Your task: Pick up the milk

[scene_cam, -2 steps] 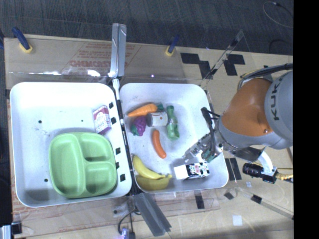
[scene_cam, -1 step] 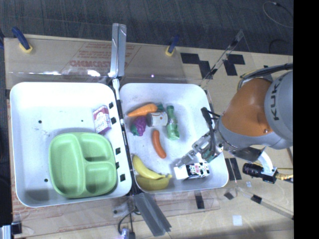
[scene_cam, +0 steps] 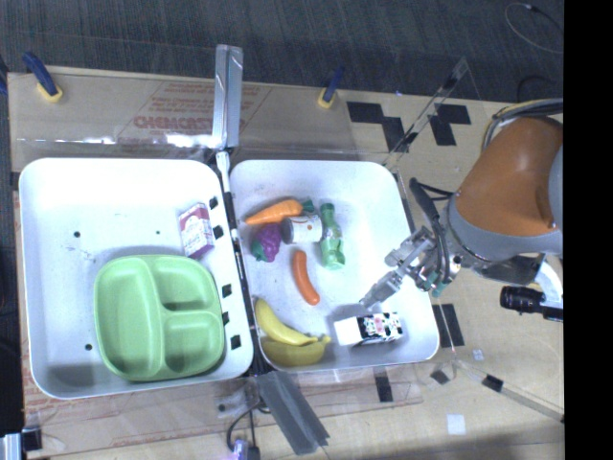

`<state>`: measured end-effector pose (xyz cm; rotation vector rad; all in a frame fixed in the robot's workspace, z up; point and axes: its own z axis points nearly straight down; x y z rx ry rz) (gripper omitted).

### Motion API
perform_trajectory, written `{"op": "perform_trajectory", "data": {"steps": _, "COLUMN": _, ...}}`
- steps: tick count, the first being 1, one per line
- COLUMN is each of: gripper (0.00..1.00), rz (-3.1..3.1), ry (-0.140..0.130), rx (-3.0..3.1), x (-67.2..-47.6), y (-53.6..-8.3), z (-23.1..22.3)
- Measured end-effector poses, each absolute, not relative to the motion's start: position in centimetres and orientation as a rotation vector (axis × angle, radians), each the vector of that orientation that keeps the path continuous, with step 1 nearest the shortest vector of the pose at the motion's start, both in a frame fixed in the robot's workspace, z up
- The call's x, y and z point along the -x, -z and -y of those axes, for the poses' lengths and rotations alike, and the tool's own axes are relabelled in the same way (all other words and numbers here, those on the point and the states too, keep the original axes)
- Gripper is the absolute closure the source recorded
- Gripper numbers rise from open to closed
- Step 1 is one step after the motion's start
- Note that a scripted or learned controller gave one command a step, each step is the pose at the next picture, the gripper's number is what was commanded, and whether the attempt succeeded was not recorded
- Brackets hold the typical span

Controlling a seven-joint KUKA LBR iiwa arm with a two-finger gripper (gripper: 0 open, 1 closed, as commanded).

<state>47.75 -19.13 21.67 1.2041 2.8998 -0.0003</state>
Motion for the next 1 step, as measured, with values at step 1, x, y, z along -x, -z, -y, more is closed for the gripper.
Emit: {"op": "perform_trajectory", "data": {"steps": 1, "gripper": 0.0, "rz": -2.847, "ry": -0.001, "rx": -1.325, "x": -47.8, "y": -9.25, "z": 20.49}}
